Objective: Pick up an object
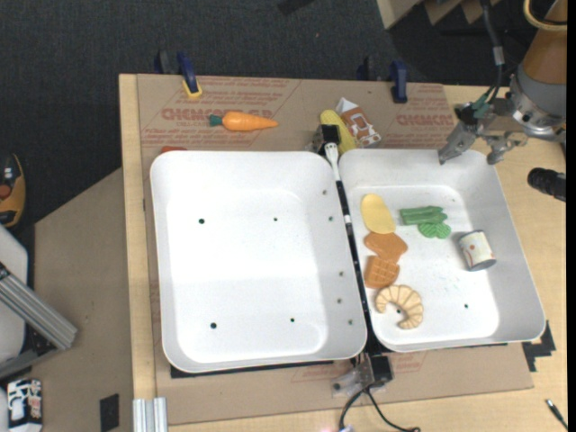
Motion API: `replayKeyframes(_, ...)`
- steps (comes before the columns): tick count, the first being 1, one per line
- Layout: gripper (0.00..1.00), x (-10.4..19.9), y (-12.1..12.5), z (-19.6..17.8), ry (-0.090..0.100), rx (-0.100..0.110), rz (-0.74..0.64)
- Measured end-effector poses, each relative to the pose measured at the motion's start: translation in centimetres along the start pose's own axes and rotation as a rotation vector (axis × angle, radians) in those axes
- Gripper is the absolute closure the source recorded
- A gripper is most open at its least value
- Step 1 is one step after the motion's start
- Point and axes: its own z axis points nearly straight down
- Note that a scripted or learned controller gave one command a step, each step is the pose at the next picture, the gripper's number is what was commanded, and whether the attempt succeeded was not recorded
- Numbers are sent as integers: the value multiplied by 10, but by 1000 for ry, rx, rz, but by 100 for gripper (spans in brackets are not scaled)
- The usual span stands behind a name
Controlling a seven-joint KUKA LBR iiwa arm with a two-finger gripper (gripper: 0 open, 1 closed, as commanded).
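Setting: cardboard-topped bench (270, 106) on dark carpet, bearing two shallow white bins side by side.
Left bin (180, 187): nothing lies in it.
Right bin (504, 232): holds every candidate object, namely a yellow piece (377, 212), green toy vegetable (426, 220), orange waffle-like pieces (383, 257), toy croissant (401, 303) and small silver can (475, 248) on its side.
Outside the bins: toy carrot (245, 121) and a small carton (358, 126) lie on the cardboard behind the bins.
Gripper (472, 147): hangs above the right bin's far right corner, fingers spread apart, nothing between them.
Progress: judged at the start; no object is lifted or touched.
Left to do: choose an object, descend, close on it, raise it.
Nearest candidates: can and green vegetable, both well apart from the fingers.
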Motion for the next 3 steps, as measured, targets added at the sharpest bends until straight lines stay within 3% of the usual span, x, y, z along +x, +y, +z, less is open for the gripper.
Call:
replayKeyframes(1,0,28,-1,121,4,11,-2)
replayKeyframes(2,0,79,1,113,3,2,-5)
replayKeyframes(3,0,93,-51,112,2,2,1)
